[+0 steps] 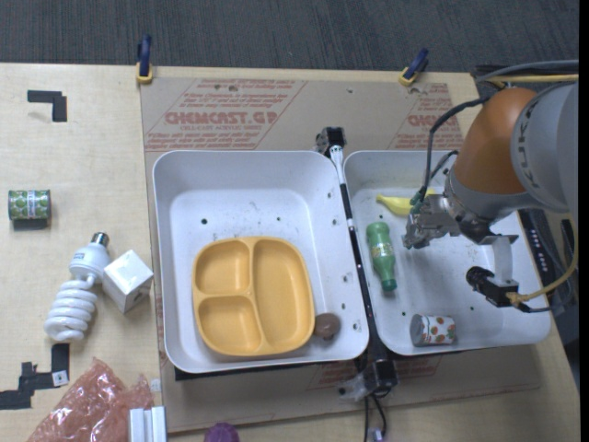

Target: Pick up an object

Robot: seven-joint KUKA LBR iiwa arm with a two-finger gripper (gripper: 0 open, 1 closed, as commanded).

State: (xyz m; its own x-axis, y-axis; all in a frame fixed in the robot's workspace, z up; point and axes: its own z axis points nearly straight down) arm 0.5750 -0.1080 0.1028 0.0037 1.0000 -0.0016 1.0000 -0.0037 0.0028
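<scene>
One green bottle (381,256) lies beside the gripper (416,233), whose finger state I cannot tell.

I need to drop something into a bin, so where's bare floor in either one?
Left bin: bare strip behind the yellow divided plate, toward the far wall. Right bin: bare floor between the green bottle and small can. Crowded near the banana, under the gripper.
</scene>
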